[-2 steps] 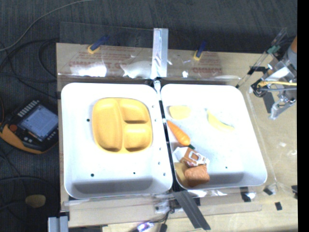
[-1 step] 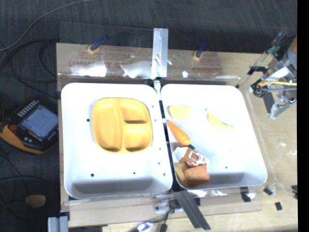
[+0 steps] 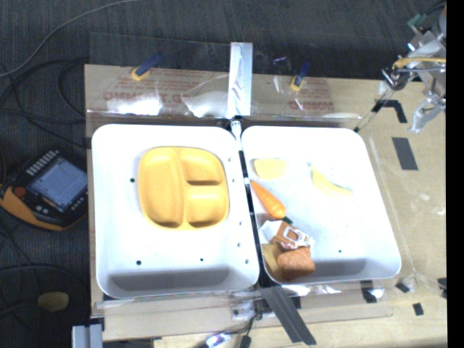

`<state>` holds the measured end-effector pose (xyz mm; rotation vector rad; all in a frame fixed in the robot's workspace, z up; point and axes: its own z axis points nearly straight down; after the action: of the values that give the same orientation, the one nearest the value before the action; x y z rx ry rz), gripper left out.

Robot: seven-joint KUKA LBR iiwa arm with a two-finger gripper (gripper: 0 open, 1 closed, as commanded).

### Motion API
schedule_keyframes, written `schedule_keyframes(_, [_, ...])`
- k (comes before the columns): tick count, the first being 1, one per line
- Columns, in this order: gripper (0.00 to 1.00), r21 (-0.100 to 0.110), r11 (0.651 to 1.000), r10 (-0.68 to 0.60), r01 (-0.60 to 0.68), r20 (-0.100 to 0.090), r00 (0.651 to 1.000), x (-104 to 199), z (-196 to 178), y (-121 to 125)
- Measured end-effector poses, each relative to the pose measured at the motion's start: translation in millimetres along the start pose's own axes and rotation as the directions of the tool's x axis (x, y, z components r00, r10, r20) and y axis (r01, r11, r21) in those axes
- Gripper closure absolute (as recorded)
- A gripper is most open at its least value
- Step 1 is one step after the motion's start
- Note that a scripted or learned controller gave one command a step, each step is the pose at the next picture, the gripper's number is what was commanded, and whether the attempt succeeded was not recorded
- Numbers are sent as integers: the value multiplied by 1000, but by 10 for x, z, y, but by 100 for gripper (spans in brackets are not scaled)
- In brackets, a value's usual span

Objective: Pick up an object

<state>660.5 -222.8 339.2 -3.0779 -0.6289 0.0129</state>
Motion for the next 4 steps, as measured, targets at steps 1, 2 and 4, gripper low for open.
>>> schedule_keyframes(1, [0, 3, 1000, 3, -3, 1, 1000, -242, 1559, -108])
schedule_keyframes(2, [0, 1, 984, 179, -179, 1, 984, -344, 894, -136])
schedule_keyframes(4, [0, 1, 990, 140, -140, 0, 990, -15, 265, -258])
